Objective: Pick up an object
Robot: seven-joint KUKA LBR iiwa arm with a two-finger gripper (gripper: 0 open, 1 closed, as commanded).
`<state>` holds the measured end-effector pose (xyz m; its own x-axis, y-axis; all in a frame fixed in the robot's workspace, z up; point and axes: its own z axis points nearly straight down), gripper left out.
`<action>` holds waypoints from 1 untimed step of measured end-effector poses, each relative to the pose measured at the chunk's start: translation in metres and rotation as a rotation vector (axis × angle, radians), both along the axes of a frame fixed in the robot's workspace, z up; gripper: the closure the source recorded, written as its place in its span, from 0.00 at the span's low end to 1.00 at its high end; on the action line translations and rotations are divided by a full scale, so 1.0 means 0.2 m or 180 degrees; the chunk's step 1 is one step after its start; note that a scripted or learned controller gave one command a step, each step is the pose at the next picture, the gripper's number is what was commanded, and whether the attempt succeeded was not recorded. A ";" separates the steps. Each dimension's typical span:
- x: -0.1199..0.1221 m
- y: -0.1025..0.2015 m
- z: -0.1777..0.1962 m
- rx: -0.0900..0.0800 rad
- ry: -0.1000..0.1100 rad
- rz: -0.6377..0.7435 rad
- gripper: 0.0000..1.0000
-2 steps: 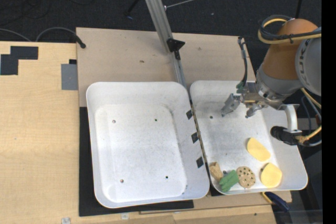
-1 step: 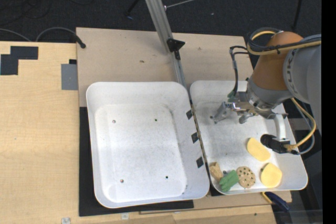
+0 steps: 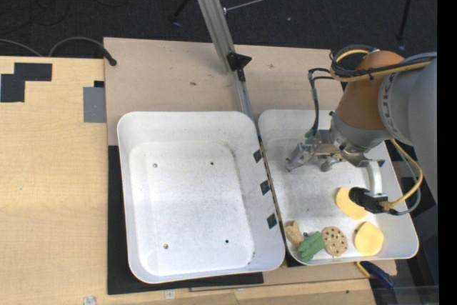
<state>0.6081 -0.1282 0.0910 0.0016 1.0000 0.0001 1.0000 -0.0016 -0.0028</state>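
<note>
Several small items lie along the front of the right bin (image 3: pixel 300 186): a yellow disc (image 3: pixel 348 204), a second yellow piece (image 3: pixel 369 238), a round brown cookie (image 3: pixel 333 241), a green object (image 3: pixel 311 246) and a small tan piece (image 3: pixel 293 231). My gripper (image 3: pixel 311 156) hangs low over the bare middle of the right bin, behind and to the left of these items. It touches none of them, and nothing shows in it. The grey arm with its orange band (image 3: pixel 368 93) covers the bin's right back part.
The left bin (image 3: pixel 189 196) lies beside the right one, with black clips (image 3: pixel 264 186) along the shared edge. A slanted aluminium bar (image 3: pixel 214 14) rises behind the bins. Cables hang by the arm at the right.
</note>
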 end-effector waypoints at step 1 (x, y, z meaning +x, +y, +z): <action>0.00 -0.01 0.05 0.0003 0.0000 -0.0018 1.00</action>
<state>0.6079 -0.1293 0.1014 0.0073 1.0000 0.0009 1.0000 -0.0073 -0.0027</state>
